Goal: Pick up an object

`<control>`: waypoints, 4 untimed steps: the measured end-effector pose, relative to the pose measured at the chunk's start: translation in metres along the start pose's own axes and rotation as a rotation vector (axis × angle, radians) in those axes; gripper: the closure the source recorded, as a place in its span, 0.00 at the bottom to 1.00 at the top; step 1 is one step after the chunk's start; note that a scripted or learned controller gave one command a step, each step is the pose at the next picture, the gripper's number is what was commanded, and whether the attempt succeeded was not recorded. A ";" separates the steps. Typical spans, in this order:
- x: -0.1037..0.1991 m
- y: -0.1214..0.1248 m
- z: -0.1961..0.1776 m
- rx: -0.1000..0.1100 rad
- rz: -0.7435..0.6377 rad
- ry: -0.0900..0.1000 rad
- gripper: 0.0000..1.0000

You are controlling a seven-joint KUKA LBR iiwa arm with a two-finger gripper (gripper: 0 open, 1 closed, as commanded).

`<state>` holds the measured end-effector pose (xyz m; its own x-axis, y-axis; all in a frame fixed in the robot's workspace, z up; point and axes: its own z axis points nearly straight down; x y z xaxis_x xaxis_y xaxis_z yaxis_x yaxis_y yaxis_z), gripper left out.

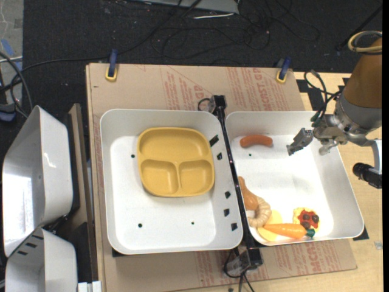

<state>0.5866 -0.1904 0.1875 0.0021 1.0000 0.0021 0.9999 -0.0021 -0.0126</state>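
At this moment the task was, as we judged it, hardly begun: nothing was lifted yet. The pincer (310, 140) hung above the upper right part of the right bin (340, 181), at about two o'clock from the bin's centre. We saw one dark finger pointing down to the left and a paler part beside it, with a gap between them, so we took the pincer for released; nothing was between its fingers.

The things that could be picked all lay on the floor of the right bin. A sausage (256, 141) lay near the far wall, at about eleven o'clock from the bin's centre and at nine o'clock from the pincer, apart from it. At the near edge, around six to seven o'clock, there was a small heap: a shrimp (255, 207) against the left wall, a carrot (284, 229) just beside it, and a yellow piece with red and green marks (306, 217) touching the carrot's right end. What exactly this last piece was, we could not tell.

The left bin (118, 181) carried a yellow tray (176, 161) with three compartments.

What was left, in our opinion, was nearly everything: choosing one thing, coming down over it, closing on it, and lifting. The sausage seemed the nearest and the most free candidate, because it lay alone.
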 end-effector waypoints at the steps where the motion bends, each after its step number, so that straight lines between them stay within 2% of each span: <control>1: 0.000 0.003 -0.007 -0.013 -0.003 -0.003 0.00; 2: -0.003 0.008 0.055 -0.008 -0.001 -0.002 0.00; 3: -0.003 0.008 0.098 -0.009 -0.001 -0.002 0.00; 4: -0.003 0.009 0.084 -0.014 -0.002 -0.003 1.00</control>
<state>0.5945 -0.1931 0.1030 -0.0002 1.0000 -0.0013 1.0000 0.0002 0.0019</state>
